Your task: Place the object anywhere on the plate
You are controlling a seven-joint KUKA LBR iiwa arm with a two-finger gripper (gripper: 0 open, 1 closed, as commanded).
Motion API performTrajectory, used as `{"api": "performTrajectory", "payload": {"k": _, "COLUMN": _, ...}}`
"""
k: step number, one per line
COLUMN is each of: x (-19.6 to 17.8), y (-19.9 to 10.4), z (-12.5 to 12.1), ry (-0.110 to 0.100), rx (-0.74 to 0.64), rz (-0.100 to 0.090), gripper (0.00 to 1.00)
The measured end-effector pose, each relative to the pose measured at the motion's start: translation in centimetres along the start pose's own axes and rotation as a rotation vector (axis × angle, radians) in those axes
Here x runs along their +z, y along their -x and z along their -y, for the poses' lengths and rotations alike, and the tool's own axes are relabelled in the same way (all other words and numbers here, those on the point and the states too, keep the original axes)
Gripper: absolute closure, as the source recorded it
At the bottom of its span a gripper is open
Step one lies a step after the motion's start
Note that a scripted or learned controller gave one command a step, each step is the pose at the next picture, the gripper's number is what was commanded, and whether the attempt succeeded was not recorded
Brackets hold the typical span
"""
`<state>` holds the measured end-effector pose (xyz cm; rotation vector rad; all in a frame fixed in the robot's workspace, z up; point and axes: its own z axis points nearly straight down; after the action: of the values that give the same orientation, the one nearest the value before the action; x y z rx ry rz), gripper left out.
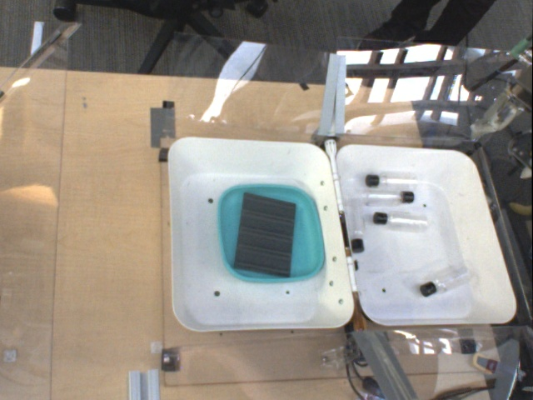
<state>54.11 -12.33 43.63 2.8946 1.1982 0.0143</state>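
Note:
A teal plate (pixel 310 238) sits in the middle of the left white bin (pixel 196 223). A dark grey ribbed rectangular block (pixel 266 235) lies flat on the plate, slightly tilted. The right white bin (pixel 466 223) holds several clear tubes with black caps: one at the top (pixel 387 180), one just below it (pixel 396 195), one in the middle (pixel 400 219) and one at the lower right (pixel 443 282).
A small black cap (pixel 356 244) rests at the seam between the two bins. A metal post (pixel 333 94) stands behind the bins. Metal framing (pixel 433 73) and cables crowd the upper right. Wooden bench (pixel 83 223) stretches to the left.

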Motion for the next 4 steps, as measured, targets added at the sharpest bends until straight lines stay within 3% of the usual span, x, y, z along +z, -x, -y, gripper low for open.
{"api": "performTrajectory", "payload": {"k": 1, "x": 0.2, "y": 4.6, "z": -1.3, "ry": -0.002, "rx": 0.232, "rz": 0.003, "gripper": 0.0}}
{"api": "performTrajectory", "payload": {"k": 2, "x": -0.1, "y": 8.6, "z": -3.0, "ry": 0.003, "rx": 0.574, "rz": 0.001, "gripper": 0.0}}
{"api": "performTrajectory", "payload": {"k": 4, "x": 0.0, "y": 8.6, "z": -3.0, "ry": 0.001, "rx": 0.573, "rz": 0.001, "gripper": 0.0}}
